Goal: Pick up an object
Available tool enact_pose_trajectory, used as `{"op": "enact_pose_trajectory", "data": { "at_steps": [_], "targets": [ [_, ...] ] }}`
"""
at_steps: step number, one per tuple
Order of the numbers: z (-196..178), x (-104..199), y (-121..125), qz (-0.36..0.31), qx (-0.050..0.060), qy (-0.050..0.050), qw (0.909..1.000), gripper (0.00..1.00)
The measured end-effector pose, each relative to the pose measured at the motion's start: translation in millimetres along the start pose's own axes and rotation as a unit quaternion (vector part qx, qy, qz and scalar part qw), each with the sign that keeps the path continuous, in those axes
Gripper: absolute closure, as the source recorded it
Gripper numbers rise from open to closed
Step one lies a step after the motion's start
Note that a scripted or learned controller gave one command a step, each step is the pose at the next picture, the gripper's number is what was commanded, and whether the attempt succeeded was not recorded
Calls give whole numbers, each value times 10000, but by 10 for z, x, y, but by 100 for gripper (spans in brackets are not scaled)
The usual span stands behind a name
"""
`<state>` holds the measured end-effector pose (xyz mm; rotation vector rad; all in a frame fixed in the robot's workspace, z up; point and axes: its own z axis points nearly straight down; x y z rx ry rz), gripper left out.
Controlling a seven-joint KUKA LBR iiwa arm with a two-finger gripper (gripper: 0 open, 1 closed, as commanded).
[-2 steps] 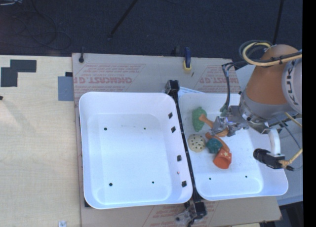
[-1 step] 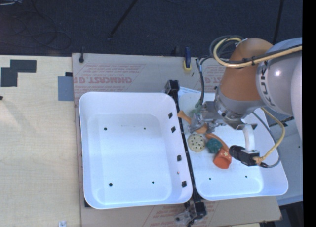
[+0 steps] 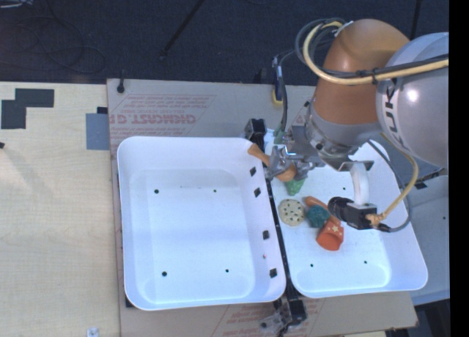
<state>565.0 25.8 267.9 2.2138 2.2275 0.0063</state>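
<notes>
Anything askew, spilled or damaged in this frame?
Nothing looks damaged or spilled. The toys are bunched at the right bin's left side: a cookie, a teal piece and a red cup lying tipped over. The tool hangs by the divider.

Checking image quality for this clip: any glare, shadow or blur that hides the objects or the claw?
Camera view: bright glare on the arm's grey shell; the arm shades the right bin near the claw, where detail is soft; the cookie, the teal piece and the orange-red cup stay distinguishable; the left bin is evenly lit.
</notes>
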Motion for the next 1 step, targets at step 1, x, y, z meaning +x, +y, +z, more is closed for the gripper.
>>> {"op": "enact_pose_trajectory", "data": {
  "at_steps": [1],
  "targets": [
    [-63, 364, -89, 14, 29, -4, 10000, 100]
  ]
}}
